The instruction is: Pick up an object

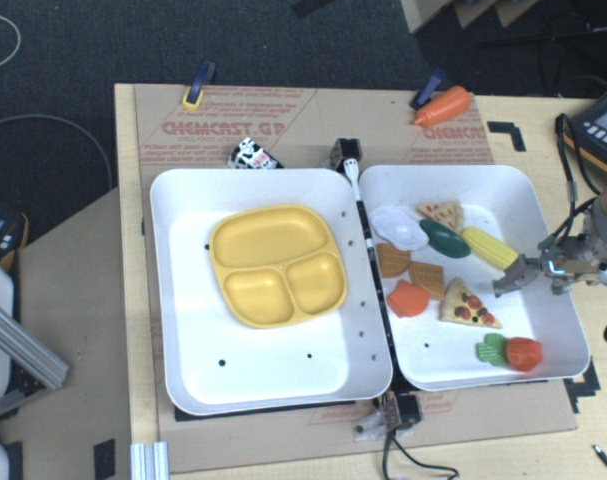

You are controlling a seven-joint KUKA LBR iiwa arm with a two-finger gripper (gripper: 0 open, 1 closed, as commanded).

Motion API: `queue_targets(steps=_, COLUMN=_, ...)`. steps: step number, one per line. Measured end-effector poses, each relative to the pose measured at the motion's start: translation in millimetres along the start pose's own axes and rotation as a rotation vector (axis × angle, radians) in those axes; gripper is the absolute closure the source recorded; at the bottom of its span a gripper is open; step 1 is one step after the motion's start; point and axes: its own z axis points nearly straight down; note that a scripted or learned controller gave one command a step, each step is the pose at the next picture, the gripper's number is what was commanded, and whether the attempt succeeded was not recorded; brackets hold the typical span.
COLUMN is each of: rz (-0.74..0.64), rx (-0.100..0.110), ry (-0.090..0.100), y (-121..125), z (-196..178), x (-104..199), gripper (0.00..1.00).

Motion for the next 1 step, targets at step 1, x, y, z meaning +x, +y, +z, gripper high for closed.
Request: queue_targets(steps=1, rz=-0.004, rx=-0.013, ry=-0.004, y=3.3, z=-6.3, x=0.3, gripper=0.00)
